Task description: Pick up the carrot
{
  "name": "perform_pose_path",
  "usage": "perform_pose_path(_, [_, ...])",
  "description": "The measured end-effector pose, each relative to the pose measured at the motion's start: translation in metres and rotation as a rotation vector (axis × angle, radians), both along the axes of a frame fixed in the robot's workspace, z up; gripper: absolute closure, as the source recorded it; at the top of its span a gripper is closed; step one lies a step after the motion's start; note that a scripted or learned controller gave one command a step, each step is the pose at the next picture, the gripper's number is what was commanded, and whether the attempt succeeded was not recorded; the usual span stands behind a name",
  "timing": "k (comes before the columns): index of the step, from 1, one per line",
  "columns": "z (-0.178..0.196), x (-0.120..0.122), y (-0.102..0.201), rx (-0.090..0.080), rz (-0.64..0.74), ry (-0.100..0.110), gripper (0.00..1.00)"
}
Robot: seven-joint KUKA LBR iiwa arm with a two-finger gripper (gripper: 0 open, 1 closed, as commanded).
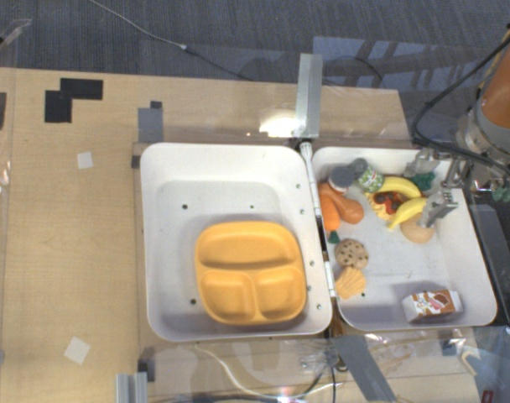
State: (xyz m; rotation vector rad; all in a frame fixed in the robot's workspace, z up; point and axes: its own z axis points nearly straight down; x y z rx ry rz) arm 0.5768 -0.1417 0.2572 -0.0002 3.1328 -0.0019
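The carrot [336,207], orange and stubby, lies against the left wall of the right bin [481,296], near its far end. My gripper [432,191] hangs over the far right part of that same bin, well to the right of the carrot and just beside a bunch of toy bananas [399,200]. Its fingers stand open, and nothing is between them. The arm's orange band shows at the right edge.
Around the carrot lie a grey lump [347,175], a small green-and-white can [371,179], a cookie [351,253] and a ridged yellow piece [349,284]. A brown carton [429,305] sits near the front. A yellow divided plate [249,271] rests in the left bin [167,225].
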Motion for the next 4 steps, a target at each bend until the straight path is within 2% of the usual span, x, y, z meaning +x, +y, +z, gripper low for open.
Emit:
perform_pose_path(1, [-0.116,-0.039,0.025,0.001,0.24,0.006,0.0])
perform_pose_path(2, [-0.146,0.016,0.024,0.002,-0.016,-0.001,0.0])
perform_pose_path(3, [-0.167,-0.037,0.053,0.0,-0.051,-0.006,0.0])
perform_pose_path(4, [-0.154,-0.033,0.054,0.0,-0.045,-0.016,1.0])
